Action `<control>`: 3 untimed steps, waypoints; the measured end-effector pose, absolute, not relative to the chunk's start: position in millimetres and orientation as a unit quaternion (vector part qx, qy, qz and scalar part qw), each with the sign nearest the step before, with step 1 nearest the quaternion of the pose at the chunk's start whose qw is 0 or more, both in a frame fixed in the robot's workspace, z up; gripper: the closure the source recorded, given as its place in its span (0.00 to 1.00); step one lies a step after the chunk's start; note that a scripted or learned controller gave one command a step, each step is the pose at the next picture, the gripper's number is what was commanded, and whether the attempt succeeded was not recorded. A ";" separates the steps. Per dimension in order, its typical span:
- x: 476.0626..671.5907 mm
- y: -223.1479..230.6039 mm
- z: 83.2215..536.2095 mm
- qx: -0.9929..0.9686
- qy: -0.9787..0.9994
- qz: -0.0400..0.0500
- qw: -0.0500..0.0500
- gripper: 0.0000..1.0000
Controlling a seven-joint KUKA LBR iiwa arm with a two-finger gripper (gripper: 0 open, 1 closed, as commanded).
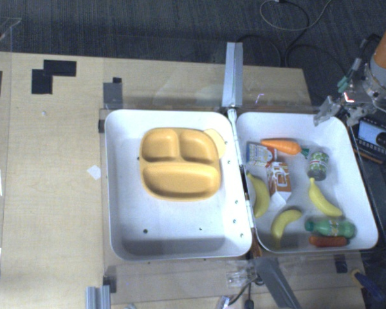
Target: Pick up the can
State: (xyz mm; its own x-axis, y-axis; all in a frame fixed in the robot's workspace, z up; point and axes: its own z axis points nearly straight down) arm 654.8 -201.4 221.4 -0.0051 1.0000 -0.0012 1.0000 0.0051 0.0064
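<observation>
A: State the position of the can

B: It stands in the right bin, toward the far right part of the floor. The carrot lies just left of it and slightly farther back; a banana lies just near of it. Whether either touches it cannot be told at this size

A: Where is the gripper?

B: Above the far right corner of the same bin, over the rim, well short of the can. Whether it is apart or together cannot be told from this view; nothing is seen between its tips

A: Procedure for the approach?

B: Judgement only. Carry the gripper nearward and a little left until it is centred over the can, then descend straight. Set the closing line so the tips enter the bare floor on either side, not onto the carrot or banana. The can looks upright and round, so grip across its body, low enough that it cannot tip

A: Main risks?

B: Clipping the banana on descent, or nudging the can over. The left bin with the yellow tray plays no part in this step
</observation>
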 end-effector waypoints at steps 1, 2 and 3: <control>670.8 -203.7 143.1 0.686 0.727 0.001 0.003 0.00; 621.1 -205.2 94.3 0.680 0.734 0.002 0.004 0.00; 623.8 -204.6 107.2 0.679 0.734 0.005 0.007 1.00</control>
